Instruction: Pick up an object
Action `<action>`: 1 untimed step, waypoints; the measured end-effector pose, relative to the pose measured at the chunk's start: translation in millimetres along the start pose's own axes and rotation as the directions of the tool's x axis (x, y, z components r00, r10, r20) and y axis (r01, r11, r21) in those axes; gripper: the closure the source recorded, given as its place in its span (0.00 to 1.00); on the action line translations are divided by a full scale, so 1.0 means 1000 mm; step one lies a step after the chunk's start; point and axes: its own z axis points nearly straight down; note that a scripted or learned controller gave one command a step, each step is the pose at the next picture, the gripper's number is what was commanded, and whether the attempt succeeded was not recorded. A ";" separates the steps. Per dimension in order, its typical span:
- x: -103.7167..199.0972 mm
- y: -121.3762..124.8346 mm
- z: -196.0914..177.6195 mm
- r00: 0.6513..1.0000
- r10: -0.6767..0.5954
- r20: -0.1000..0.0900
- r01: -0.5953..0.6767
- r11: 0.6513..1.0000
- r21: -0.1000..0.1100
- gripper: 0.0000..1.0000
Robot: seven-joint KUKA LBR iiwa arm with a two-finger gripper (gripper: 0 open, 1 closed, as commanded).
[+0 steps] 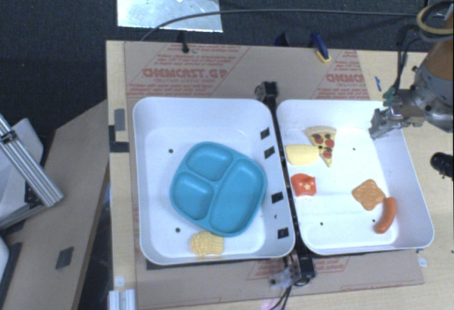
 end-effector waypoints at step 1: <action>0.061 -0.015 0.007 1.000 -0.001 -0.001 0.001 1.000 0.002 1.00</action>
